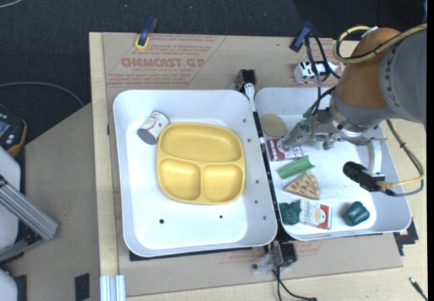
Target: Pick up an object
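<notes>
the hand (296,138) hangs low in the right bin (400,211), just above the green stick (293,167) — i cannot tell its state. the pizza slice (303,186) lies just below this stick, the yellow tray (201,161) far left of it.
</notes>
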`<state>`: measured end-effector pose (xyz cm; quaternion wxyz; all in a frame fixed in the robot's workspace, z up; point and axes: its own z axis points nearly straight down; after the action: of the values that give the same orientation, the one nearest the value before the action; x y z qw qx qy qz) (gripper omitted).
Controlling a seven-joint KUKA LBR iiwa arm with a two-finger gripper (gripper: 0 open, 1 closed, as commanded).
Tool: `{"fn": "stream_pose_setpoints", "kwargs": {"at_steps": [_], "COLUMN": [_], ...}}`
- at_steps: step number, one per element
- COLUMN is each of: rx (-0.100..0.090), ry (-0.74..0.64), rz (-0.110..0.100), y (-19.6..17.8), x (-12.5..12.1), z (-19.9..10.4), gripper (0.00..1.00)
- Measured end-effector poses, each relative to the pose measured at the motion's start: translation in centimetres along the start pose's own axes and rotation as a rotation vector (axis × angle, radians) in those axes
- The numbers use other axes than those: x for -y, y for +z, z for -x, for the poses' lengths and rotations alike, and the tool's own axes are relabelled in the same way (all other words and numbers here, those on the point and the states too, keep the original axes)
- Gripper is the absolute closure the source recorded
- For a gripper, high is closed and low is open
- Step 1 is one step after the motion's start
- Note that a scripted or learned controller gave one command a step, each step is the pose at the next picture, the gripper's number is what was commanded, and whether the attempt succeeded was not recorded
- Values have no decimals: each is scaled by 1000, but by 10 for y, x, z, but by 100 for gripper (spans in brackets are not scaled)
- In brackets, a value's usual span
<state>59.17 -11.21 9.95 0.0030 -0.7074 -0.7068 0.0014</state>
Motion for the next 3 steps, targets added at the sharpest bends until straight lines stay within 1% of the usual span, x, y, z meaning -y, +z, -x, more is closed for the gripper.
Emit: {"fn": "stream_pose_setpoints", "kwargs": {"at_steps": [1, 2, 3], "rx": [-1, -1, 4], "ry": [-1, -1, -2], "rz": [8, 18, 13], "y": [10, -3, -48], "x": [-3, -5, -9], "z": [-1, -1, -7], "gripper": [0, 100, 100]}}
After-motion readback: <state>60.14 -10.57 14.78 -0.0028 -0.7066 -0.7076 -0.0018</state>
